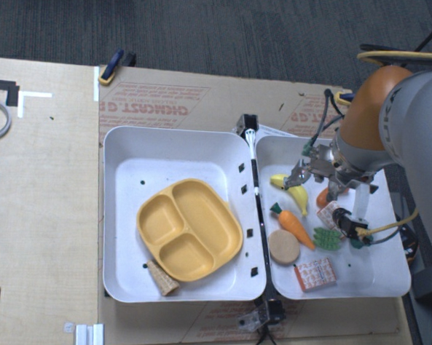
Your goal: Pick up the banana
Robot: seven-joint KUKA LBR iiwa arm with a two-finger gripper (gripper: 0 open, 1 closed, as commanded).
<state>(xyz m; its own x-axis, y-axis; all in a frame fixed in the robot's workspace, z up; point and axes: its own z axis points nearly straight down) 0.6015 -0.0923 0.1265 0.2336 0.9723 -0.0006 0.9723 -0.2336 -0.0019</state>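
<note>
While I hang over the right-hand shallow white bin (384,284), my gripper (314,175) sits low at the bin's upper left, just beside the small yellow banana (296,196) and not on it. Whether it is released or clenched I cannot tell. That banana lies on the bin floor near the divider, free. Below it rests an orange carrot with a green top (294,225), then a round tan disc (284,247) and a small red printed box (315,273). Over in the left white bin (118,220) lies a yellow three-compartment plate (190,229)
</note>
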